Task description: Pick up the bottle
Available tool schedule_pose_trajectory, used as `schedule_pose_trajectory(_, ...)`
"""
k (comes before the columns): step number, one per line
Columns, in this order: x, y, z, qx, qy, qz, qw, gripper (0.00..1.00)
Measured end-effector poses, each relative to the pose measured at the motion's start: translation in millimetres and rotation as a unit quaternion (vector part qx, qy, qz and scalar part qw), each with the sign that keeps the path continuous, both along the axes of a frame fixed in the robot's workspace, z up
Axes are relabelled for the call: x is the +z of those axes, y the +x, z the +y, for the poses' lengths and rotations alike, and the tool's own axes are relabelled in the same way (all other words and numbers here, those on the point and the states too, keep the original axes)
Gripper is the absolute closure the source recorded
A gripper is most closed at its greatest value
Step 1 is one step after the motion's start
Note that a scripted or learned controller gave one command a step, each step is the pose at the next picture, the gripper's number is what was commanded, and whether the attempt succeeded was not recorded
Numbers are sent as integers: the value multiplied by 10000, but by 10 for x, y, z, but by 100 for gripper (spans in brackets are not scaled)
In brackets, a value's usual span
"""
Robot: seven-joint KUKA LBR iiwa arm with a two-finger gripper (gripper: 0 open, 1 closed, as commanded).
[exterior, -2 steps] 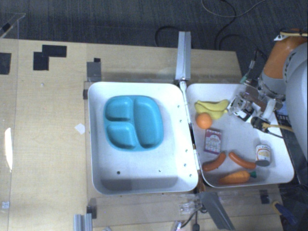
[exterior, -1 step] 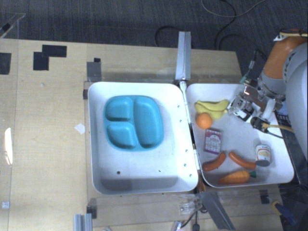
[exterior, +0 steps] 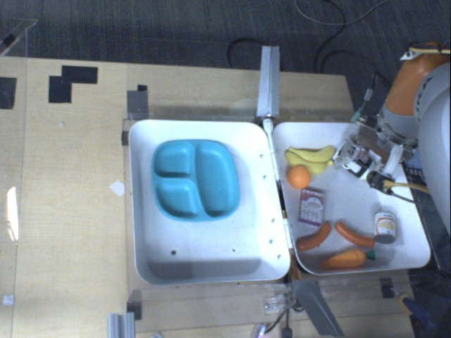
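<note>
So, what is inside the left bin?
The left bin holds a blue tray with three compartments, lying flat. Whatever is under the tray is covered.

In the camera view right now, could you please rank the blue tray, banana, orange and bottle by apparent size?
1. Blue divided tray, by far.
2. Banana.
3. Bottle and orange look too similar to rank.

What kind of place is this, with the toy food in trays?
Probably a robot lab. A grey and orange robot arm reaches over two white bins on a wooden bench, cables trail on the carpet, and the right bin holds play food and a small bottle.
</note>
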State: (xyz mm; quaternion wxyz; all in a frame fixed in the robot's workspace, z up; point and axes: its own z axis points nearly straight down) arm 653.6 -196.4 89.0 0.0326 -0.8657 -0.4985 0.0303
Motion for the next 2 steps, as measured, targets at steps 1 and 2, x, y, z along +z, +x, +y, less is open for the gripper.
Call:
schedule_pose_trajectory(1, -3, 0, 1, 0, 1, -1, 10000, 0)
schedule_pose_trajectory(2, -5, 0, 2, 0, 1, -2, 10000, 0)
